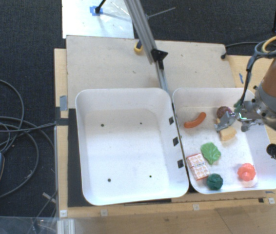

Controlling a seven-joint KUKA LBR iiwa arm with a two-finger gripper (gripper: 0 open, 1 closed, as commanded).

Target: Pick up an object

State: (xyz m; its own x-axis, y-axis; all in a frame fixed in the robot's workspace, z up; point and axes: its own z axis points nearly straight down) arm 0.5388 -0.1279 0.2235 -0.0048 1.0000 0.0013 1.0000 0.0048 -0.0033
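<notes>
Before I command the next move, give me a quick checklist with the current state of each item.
1. Objects in the right bin: ok, sausage, green leaf, orange piece and others present.
2. Gripper over the right bin: ok, beside the dark round piece and tan block.
3. Object held: cannot tell.
4. Nearest targets separated: not ok, the tan block and dark round piece are crowded at the gripper.
5. Gripper away from the bin wall: ok.

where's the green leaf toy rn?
In the right bin, about mid-bin: the green leaf toy lies just right of the red-and-white packet, above the dark green ball.
</notes>
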